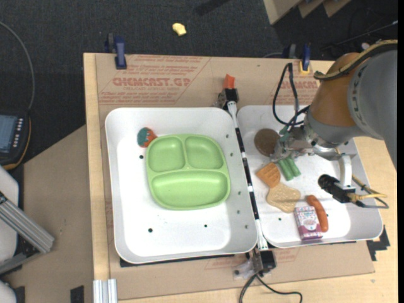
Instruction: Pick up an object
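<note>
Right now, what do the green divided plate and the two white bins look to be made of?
The green divided plate looks like molded plastic with a matte to satin finish: even colour, rounded compartment edges, soft highlights. The left bin and right bin look like thin formed white plastic, smooth with slight sheen and rounded corners; metal cannot be ruled out.

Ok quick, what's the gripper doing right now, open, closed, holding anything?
Gripper: low in the right bin, over the green item; whether it is open, shut or holding cannot be told.
</note>
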Controlling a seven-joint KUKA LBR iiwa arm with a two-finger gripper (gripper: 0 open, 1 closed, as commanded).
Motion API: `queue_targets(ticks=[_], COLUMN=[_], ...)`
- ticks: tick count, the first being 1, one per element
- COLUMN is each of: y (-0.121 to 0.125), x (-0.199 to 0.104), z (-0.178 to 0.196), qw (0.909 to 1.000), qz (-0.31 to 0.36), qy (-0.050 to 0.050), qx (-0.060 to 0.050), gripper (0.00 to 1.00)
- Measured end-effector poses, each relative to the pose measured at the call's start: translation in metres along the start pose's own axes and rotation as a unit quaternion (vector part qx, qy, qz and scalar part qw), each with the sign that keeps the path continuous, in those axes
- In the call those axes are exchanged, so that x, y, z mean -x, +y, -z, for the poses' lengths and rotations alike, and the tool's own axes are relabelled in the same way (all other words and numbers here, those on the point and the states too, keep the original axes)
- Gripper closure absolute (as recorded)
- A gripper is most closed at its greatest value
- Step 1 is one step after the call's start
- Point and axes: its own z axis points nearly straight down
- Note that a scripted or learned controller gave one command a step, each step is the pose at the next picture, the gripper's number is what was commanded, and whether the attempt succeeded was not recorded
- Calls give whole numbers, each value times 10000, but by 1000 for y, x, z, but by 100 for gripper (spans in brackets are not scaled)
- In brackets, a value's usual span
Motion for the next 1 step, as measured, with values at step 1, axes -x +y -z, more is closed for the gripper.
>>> queue_targets(ticks=[1], y=[13], x=[-77], z=[106], qw=[10000], qz=[2], qy=[5], qx=[32], gripper=[100])
